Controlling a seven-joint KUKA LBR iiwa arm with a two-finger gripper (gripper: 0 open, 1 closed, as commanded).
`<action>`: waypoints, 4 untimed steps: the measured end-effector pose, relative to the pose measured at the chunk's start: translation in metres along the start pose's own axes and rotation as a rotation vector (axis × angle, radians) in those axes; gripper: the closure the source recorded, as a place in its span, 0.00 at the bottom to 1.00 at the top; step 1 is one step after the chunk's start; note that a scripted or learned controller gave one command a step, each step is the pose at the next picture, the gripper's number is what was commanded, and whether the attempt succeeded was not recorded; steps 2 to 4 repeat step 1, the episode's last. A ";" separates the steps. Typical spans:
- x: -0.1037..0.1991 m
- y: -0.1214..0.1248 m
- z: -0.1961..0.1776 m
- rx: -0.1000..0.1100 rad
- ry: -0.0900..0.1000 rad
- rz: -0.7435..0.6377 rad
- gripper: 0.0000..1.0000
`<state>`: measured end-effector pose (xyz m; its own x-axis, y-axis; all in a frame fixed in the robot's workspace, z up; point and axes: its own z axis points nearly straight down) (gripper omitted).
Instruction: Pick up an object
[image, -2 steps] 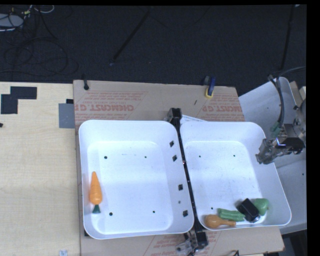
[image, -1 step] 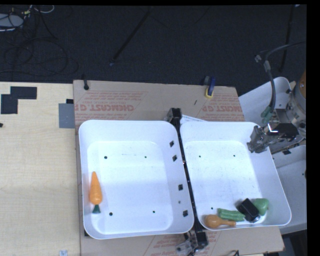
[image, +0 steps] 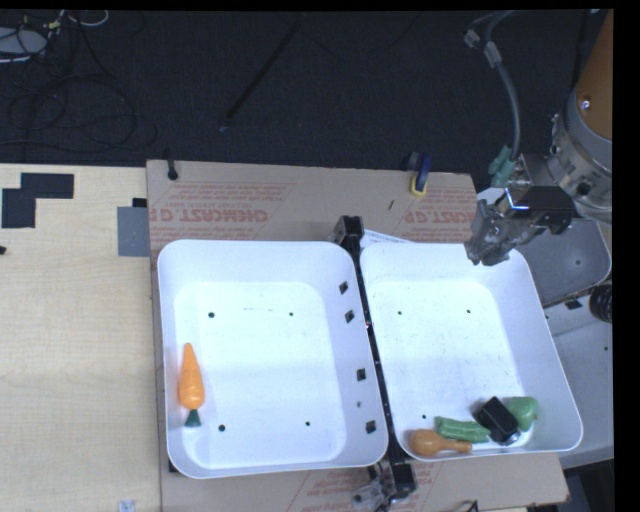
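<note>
Pincer (image: 490, 245) hangs over the far right corner of the right bin (image: 560, 390); can't tell if it's apart or together from this angle, nothing visibly in it. Candidates: toy carrot (image: 190, 380) alone by the left wall of the left bin (image: 250, 265); black block (image: 497, 419), green piece (image: 460, 430) and orange piece (image: 440, 443) are bunched in the right bin's near corner. Risk: the cluster touches, so a descent there likely clips a neighbour or the wall.

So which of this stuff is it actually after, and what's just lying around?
For the job:
gripper
carrot, left bin
black block, green toy, green pod, orange pear, right bin

Lying about:
clamp
cardboard
cables
</note>
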<state>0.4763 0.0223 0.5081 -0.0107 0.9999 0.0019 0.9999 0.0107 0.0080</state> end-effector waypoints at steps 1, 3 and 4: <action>-0.083 -0.003 0.103 0.021 -0.004 0.019 1.00; -0.083 -0.003 0.103 0.021 -0.004 0.019 1.00; -0.083 -0.003 0.103 0.021 -0.004 0.019 1.00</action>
